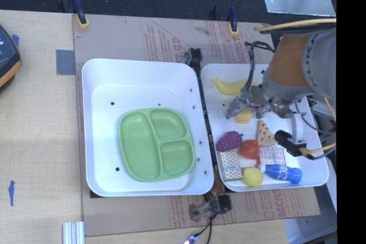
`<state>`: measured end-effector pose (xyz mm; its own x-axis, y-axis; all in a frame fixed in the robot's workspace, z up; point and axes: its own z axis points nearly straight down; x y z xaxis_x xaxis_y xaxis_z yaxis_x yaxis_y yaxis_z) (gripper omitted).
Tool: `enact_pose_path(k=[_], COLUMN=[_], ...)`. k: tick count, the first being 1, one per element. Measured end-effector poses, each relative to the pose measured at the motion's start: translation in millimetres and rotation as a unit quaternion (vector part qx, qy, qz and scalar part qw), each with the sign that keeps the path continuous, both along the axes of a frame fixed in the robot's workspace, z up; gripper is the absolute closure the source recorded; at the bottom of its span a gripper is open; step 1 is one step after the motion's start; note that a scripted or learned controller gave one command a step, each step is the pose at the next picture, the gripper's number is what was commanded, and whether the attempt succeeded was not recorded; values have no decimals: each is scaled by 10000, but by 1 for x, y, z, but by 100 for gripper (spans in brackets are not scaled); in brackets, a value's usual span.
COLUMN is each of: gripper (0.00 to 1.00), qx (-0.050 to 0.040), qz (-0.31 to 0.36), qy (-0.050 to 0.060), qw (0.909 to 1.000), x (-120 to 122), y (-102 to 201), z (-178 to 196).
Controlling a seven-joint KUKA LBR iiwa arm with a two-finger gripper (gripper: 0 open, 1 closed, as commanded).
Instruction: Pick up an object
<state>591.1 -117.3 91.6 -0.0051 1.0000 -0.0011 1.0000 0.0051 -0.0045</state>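
The right bin (320, 171) holds several toy items. A yellow banana (228, 87) lies at its back left and a small yellow-tan piece (244, 117) sits just in front of it. A pizza slice (264, 133), purple grapes (229, 139), a red fruit (249, 149), a checkered box (230, 164), a pink patterned box (273, 155), a yellow lemon (252, 177) and a blue bottle (283, 174) fill the front half. My gripper (238, 107) is low in the bin, between the banana and the yellow-tan piece, right over that piece's back edge.
The left bin (97, 83) contains a green divided plate (156, 143). The arm's grey body with its orange band (286, 63) covers the right bin's back right part. Cables (297, 146) trail over the bin's right side. A dark device (7, 57) lies at the bench's far left.
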Motion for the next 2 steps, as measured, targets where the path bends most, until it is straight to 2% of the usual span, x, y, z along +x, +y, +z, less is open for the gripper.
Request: enact_pose_path(k=[1, 2], gripper=[100, 100], qx=[-5, 11], qz=[9, 7], qy=[7, -20], qw=[10000, 10000], x=[0, 18], y=[-1, 88], z=[10, 102])
